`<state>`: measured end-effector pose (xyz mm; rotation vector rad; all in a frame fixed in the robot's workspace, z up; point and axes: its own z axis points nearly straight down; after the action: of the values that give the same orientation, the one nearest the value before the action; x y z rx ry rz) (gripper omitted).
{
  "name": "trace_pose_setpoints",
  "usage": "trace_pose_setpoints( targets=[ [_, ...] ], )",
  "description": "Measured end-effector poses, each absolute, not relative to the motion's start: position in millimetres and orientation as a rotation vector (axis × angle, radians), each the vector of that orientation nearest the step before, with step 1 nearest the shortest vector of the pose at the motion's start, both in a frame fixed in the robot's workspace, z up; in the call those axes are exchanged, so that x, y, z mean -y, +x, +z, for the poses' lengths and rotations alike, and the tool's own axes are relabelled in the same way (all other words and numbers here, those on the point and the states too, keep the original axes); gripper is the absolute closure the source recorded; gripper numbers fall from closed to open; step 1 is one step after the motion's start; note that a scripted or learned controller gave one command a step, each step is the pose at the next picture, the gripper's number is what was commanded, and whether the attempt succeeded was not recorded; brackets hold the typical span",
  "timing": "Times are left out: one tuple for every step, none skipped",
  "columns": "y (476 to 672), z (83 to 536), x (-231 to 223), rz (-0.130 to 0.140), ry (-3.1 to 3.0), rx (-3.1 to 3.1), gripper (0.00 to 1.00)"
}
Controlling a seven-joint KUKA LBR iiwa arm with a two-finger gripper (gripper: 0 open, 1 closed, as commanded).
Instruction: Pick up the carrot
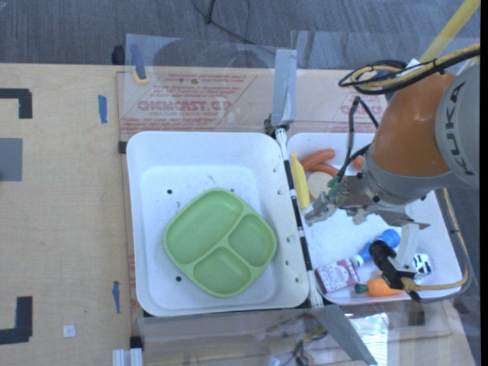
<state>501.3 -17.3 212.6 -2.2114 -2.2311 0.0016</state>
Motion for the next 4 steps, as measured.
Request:
trace_pose_setpoints(
  targets=[
    [479.1, 184, 66, 0.001, -1.920, 2.484, 0.00],
    [482.4, 94, 102, -0.011, -1.508, 2.762, 0.00],
    [523.5, 88, 112, -0.008, -2.117, 2.331, 0.00],
    [482.8, 88, 131, -0.007, -1.678, 2.669, 0.00]
  ],
)
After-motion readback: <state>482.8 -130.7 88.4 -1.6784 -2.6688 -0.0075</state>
